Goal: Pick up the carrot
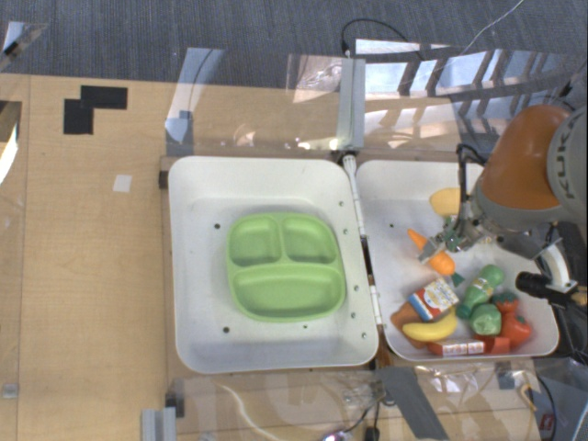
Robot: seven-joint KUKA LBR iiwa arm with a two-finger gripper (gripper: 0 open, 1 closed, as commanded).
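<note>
Looking down from the camera, your left bin (193,274) holds a green divided tray (285,266). Your right bin (390,200) holds the carrot (419,240), lying toward its middle, just left of the gripper (452,240), whose jaw opening you cannot tell. Near it sits an orange ball (443,264), with a banana (430,330), a small carton (434,299) and green peppers (484,303) crowded at the bin's near side.

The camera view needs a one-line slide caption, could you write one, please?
End effector low in the right bin beside the carrot; green tray in the left bin.
</note>
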